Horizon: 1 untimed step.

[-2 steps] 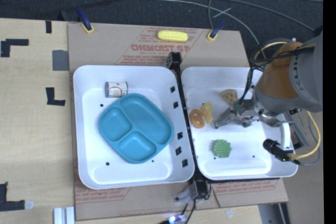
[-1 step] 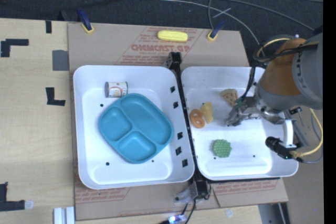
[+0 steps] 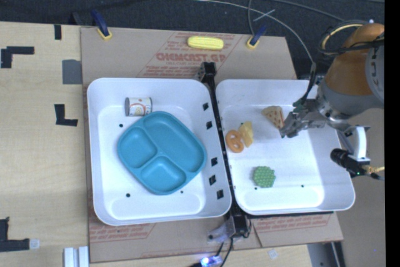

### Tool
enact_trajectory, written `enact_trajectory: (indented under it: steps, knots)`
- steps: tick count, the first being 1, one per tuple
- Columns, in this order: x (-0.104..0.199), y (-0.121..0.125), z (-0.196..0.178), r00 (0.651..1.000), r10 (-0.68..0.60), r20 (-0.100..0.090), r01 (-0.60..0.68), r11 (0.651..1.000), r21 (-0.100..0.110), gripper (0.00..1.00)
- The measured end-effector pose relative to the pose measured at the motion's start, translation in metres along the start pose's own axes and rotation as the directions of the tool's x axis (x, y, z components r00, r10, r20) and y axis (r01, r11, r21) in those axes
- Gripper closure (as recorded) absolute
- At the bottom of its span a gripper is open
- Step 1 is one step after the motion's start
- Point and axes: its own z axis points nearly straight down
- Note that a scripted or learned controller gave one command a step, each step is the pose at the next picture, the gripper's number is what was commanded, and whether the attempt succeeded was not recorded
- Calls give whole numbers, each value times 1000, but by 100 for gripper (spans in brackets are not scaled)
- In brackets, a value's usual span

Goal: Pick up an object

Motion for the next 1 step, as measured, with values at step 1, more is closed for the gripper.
enact_trajectory:
  steps: [1]
  knots:
    - [-1,-9,-54,1000,0,1,0,1000,-1,100]
